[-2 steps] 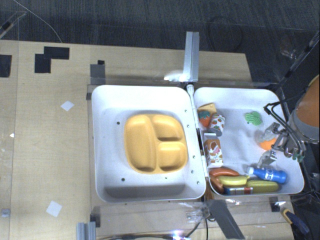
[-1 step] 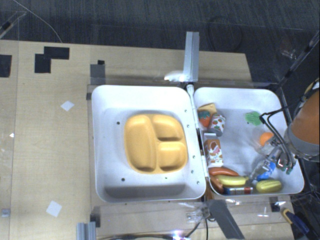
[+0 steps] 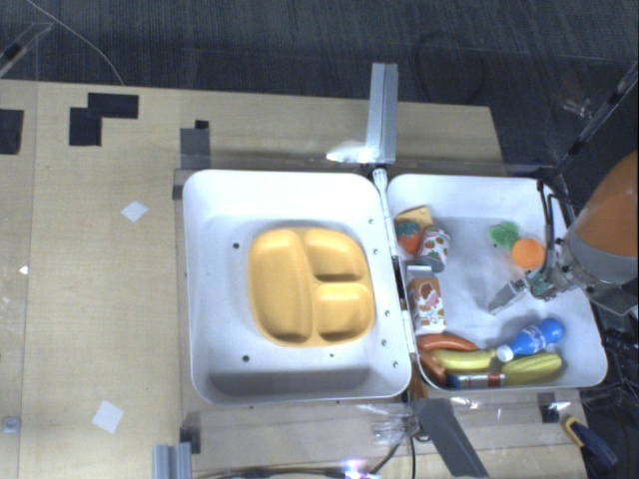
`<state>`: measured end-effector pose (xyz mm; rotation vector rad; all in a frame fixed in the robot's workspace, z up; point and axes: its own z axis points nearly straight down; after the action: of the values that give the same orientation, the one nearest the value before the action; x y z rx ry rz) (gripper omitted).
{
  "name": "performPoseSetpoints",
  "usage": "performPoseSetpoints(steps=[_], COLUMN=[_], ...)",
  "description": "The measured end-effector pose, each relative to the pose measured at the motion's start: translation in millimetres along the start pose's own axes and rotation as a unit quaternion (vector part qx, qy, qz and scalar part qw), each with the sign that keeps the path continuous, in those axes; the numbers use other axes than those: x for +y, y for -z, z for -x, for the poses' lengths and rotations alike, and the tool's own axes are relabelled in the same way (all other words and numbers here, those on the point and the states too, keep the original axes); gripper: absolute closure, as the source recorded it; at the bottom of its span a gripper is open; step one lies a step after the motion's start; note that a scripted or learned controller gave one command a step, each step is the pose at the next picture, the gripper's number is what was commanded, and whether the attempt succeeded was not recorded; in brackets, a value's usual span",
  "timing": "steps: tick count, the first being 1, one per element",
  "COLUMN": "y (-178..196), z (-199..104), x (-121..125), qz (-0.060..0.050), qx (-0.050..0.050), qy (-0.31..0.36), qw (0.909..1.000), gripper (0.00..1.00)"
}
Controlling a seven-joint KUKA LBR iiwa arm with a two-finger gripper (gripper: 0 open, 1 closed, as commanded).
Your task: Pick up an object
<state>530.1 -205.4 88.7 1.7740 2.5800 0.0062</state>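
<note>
Hovering over the right bin (image 3: 469,193), I am holding my gripper (image 3: 507,294) low above the bare white floor with nothing between my fingers, which look slightly parted. The things to pick are lying around me: an orange ball (image 3: 528,253) and a green toy (image 3: 504,234) just on the far side, a blue bottle (image 3: 532,339) and a banana (image 3: 504,366) near me, and a carton (image 3: 426,303) to my left. The left bin (image 3: 210,297) is carrying a yellow tray (image 3: 310,285). I am risking a close on empty floor, since I am sitting between objects, and the ball could roll away if nudged. My wrist is covering part of the bin's right side, and my fingertips are too small to read clearly.
</note>
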Motion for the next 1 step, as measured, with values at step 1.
performPoseSetpoints(steps=[1], y=[0.8], z=[-33.0], x=[30.4], qz=[0.001], qx=[-0.001], qy=[0.230], qw=[0.9733], gripper=[0.00])
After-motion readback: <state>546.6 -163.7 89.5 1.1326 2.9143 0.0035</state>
